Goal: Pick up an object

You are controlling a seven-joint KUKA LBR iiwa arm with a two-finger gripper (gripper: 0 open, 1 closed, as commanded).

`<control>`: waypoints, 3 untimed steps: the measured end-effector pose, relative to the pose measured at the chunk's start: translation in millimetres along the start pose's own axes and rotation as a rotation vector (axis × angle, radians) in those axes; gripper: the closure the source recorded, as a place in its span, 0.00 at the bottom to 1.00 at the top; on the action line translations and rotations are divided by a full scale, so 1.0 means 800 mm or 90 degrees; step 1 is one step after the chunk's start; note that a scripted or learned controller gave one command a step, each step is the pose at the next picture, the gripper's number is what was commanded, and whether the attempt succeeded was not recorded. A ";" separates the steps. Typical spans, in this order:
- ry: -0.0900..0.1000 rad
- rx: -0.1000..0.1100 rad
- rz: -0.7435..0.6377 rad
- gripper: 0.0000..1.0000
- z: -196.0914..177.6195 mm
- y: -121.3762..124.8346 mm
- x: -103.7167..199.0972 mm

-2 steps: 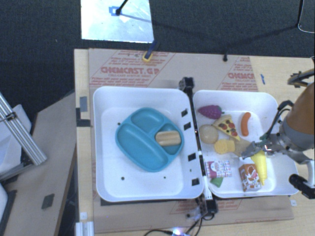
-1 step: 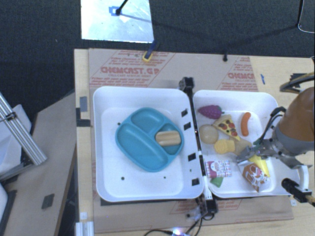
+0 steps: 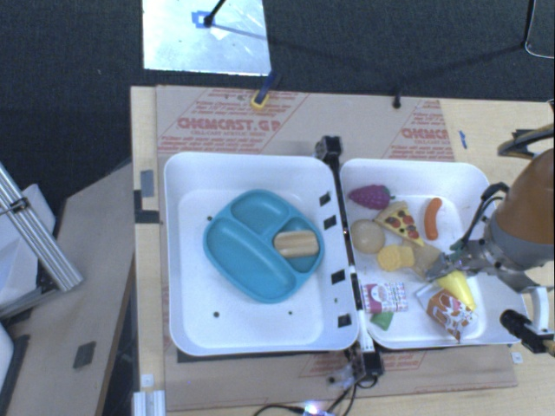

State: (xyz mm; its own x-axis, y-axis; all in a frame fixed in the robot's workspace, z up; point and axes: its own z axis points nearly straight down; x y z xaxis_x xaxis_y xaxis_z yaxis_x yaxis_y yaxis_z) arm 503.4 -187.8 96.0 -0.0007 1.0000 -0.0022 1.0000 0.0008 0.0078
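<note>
The right bin (image 3: 468, 178) holds several toy foods: a purple piece (image 3: 371, 197), a pizza slice (image 3: 400, 221), an orange sausage shape (image 3: 432, 218), a beige ball (image 3: 368, 237), yellow rounds (image 3: 396, 256), a pink carton (image 3: 385, 297), a yellow wedge (image 3: 459, 289) and an orange-brown packet (image 3: 449, 311). My gripper (image 3: 454, 264) is low in this bin's right half, just above the yellow wedge and right of the yellow rounds. The arm's grey body (image 3: 525, 224) rises behind it with the orange band on top. No object visibly sits in the gripper.
The left bin (image 3: 195, 319) carries a blue divided plate (image 3: 247, 254) with a tan roll (image 3: 297, 243) in its right compartment. A black hinged divider (image 3: 340, 232) runs between the bins. A small green piece (image 3: 382, 321) lies under the carton.
</note>
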 end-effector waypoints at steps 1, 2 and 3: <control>0.001 0.003 -0.002 1.00 -0.053 0.006 -0.001; 0.000 0.000 -0.002 1.00 -0.134 0.010 -0.002; 0.000 0.002 -0.002 1.00 -0.162 0.012 -0.003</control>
State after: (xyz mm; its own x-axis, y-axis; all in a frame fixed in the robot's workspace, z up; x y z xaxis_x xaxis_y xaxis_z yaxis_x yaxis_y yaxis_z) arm 511.6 -189.6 225.6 -0.0044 1.0000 -0.0017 1.0000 0.0044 0.0047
